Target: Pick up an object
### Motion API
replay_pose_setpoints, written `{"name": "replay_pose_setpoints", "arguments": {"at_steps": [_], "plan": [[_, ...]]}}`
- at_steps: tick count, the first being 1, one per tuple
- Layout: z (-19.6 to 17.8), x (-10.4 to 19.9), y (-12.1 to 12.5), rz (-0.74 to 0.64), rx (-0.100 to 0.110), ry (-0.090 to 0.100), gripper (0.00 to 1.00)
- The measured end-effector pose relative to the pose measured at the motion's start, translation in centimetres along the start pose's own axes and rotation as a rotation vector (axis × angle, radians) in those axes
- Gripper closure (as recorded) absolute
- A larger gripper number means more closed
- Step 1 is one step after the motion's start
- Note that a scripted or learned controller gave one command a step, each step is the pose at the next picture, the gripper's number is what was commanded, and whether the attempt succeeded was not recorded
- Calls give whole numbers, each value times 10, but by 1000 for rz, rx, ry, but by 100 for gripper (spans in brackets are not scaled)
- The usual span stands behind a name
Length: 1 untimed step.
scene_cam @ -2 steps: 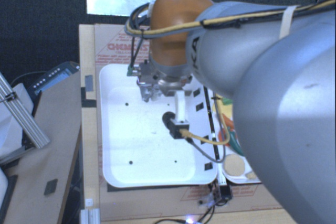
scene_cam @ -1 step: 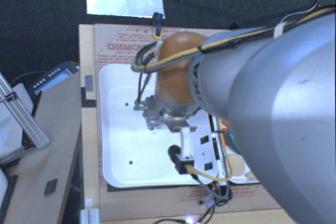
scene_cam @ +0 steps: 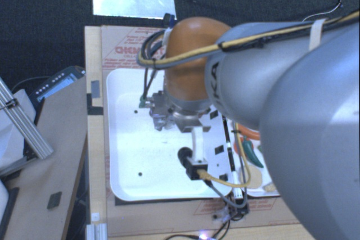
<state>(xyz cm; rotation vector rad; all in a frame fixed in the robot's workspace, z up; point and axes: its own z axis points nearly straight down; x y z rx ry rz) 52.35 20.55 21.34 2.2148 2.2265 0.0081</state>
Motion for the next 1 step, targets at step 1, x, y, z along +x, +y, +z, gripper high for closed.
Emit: {"name": "replay_pose_setpoints", "arguments": {"at_steps": [1], "plan": [[-24,31,-1,-2,2,0,100]]}}
